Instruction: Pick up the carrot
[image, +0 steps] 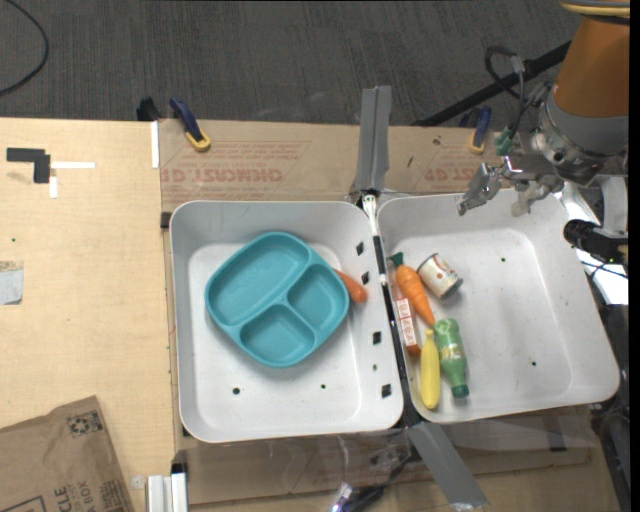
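Broadly, we take the right bin (560, 330) as our landmark, the shallow white tray on the bench beside its twin, the left bin (200, 400). Above the right bin's far right corner we see the arm (590, 70), grey with an orange band, and at its end the gripper (497, 192) hangs over the bin's far rim, toward the middle of that edge. Its two fingers (472, 200) stand apart with nothing between them, so we read the jaws as open and empty.

Left of the right bin, inside the left bin, lies a teal divided plate (277, 298) with three compartments. An orange object (351, 286) pokes out from the plate's right edge, close to the wall shared with the right bin; we cannot tell what it is.

Within the right bin, everything sits along its left side. The carrot (412, 292) lies at a slant near the left wall, its green top toward the far end, well apart from the gripper. Just right of it is a small can (439, 275) tipped on its side. Toward the near end, a green bottle (452, 357) lies beside a yellow banana (429, 371), and a red packet (406, 322) runs along the left wall.
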